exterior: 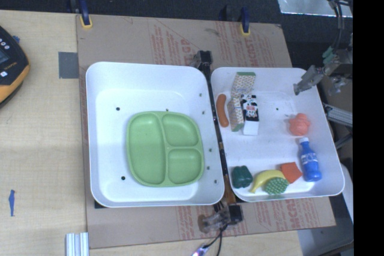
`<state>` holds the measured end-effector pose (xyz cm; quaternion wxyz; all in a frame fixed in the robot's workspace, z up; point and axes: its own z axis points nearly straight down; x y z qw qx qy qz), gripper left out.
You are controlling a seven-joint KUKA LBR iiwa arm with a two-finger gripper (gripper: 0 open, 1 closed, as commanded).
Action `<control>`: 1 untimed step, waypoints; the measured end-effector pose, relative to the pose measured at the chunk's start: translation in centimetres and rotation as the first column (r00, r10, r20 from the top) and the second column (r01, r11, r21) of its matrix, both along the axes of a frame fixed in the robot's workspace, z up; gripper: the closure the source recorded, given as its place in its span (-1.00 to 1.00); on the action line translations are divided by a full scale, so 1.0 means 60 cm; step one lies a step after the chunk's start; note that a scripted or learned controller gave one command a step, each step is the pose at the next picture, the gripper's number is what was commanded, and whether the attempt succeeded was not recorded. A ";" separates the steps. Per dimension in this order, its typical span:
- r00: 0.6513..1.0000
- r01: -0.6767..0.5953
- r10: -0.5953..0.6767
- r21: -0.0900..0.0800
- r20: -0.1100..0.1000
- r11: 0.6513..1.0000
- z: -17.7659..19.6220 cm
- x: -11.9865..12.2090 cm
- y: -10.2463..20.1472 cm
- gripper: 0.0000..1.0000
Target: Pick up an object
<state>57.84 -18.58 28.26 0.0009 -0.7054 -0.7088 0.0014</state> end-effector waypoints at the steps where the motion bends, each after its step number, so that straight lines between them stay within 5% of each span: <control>1: 1.000 0.000 0.000 0.001 -0.004 1.000 -0.214 0.063 -0.043 -1.00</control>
